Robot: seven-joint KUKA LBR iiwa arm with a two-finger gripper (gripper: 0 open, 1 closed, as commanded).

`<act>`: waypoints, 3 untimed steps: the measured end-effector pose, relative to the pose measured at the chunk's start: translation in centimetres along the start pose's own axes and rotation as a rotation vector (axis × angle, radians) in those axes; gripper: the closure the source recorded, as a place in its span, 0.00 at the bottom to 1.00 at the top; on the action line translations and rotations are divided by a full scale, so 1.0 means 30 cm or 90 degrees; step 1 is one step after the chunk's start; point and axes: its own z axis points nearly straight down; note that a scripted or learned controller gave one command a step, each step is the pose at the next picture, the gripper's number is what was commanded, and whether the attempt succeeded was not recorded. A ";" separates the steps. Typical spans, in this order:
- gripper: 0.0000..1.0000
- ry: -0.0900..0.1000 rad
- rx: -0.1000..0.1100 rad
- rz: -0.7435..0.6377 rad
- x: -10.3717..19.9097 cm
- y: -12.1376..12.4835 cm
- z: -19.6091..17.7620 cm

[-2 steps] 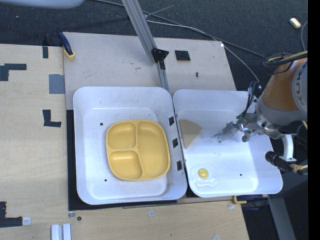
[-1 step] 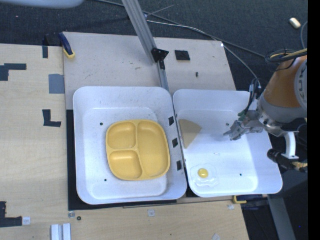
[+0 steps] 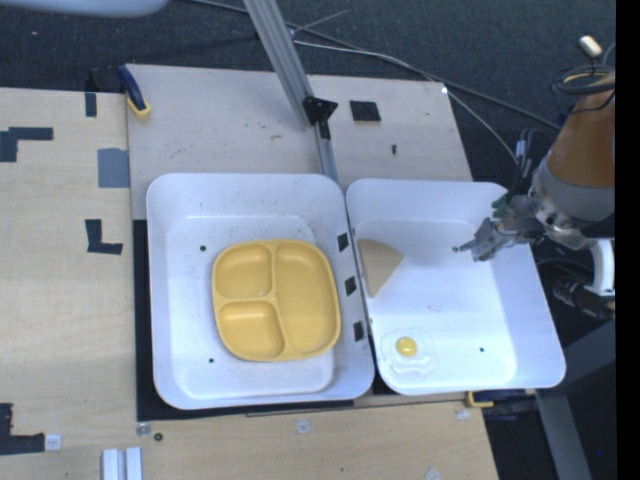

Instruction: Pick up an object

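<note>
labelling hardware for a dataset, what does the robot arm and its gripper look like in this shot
The arm enters from the right: a rounded orange-brown segment above a pale grey wrist collar. Dark cables loop around it near the top. The small grey metal two-finger gripper is thin and dark-tipped, much slimmer than the bulky wrist behind it.

Yellow tray [image 3: 275, 299] — white bins [image 3: 250, 193]

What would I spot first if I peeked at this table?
Probably the big yellow tray with three sections, sitting in the left bin. Next, the fried egg toy near the right bin's front edge, and the robot gripper at that bin's right side.
</note>
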 end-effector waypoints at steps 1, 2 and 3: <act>1.00 0.000 0.001 0.001 0.001 0.003 -0.086; 1.00 0.002 0.003 -0.002 0.175 -0.012 -0.052; 1.00 0.002 0.003 -0.002 0.332 -0.015 -0.077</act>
